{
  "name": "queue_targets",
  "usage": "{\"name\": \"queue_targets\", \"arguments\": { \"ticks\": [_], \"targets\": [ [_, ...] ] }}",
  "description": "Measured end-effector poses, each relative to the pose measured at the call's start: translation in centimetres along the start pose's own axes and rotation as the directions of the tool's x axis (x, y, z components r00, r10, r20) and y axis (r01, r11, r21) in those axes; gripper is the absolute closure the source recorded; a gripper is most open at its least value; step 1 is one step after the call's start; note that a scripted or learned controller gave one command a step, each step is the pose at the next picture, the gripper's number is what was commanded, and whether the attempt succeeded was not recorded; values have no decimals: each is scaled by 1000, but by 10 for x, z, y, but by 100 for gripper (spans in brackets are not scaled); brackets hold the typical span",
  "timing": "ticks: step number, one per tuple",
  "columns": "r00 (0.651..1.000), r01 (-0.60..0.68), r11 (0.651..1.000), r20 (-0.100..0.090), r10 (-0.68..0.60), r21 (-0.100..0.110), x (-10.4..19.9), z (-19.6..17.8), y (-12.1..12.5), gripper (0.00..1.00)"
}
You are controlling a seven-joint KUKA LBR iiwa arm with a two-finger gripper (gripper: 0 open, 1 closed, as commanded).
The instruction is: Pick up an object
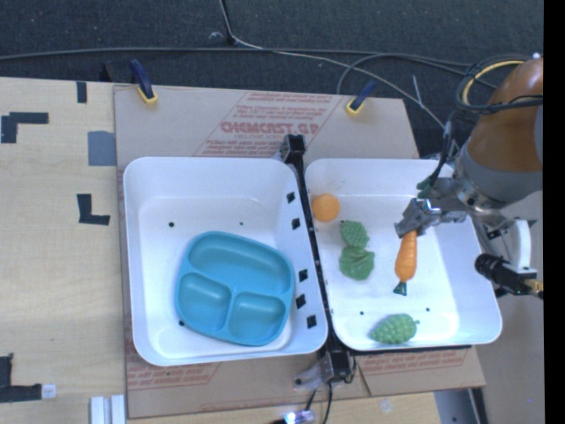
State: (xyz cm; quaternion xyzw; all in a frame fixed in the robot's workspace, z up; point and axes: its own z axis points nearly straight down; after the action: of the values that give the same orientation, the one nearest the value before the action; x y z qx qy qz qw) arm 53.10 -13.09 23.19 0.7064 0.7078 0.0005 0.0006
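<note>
We cannot tell how the jaws stand. Our gripper [417,220] sits right at the top of the toy carrot [406,256] in the right bin [477,312], with an orange ball [325,208] and green leafy pieces [356,252] nearby. A blue tray [234,288] fills the left bin [141,201].

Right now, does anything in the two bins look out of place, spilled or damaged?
Nothing stands out. The blue tray lies flat in the left bin. In the right bin, the toy foods lie apart, and the gripper is at the carrot's upper end.
</note>
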Motion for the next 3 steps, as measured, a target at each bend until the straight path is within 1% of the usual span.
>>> {"name": "queue_targets", "arguments": {
  "ticks": [1,2,3],
  "targets": [
    [1000,3,1000,0,-3,3,45,5,-2,100],
    [1000,6,1000,-2,-6,3,104,1,-4,100],
    [1000,5,1000,-1,-5,3,159,-5,8,100]
  ]
}}
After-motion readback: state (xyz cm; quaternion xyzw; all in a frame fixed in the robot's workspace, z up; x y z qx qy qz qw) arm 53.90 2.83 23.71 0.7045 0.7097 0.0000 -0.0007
